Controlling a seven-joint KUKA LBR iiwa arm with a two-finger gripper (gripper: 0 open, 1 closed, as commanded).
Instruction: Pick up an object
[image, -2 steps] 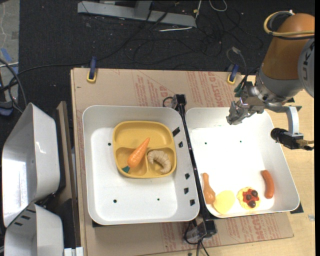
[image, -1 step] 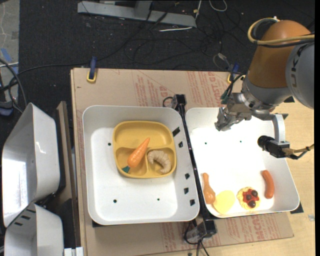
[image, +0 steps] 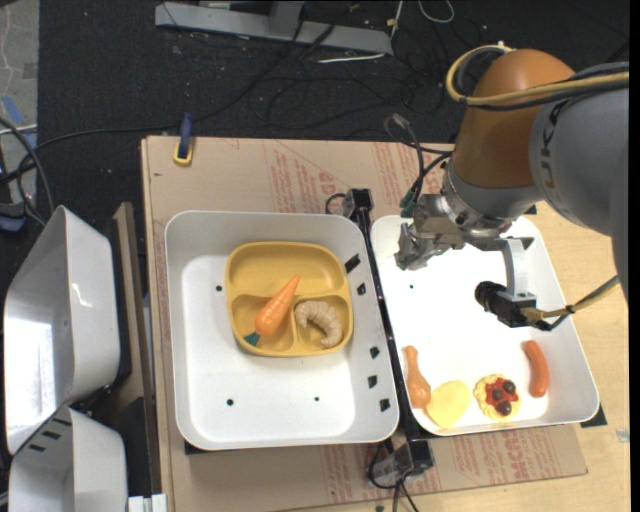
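My gripper (image: 412, 252) hangs over the upper left part of the right bin (image: 470, 340), close to the divider between the bins. Below it, along that bin's front edge, lie an orange drumstick (image: 414, 376), a pale yellow slice (image: 450, 402), a small tart with dark berries (image: 497, 394) and a red sausage (image: 538, 367). All of them are well apart from the gripper. In the left bin (image: 200, 380) a yellow divided plate (image: 250, 268) holds an orange carrot (image: 277, 305) and a beige shrimp (image: 321, 322).
A black fitting on a white bracket (image: 506, 301) sticks out from the wrist above the right bin's middle. The grey arm with its orange band (image: 510, 110) fills the upper right. White containers (image: 60, 310) stand off the bench at left. Cables cross the dark floor behind.
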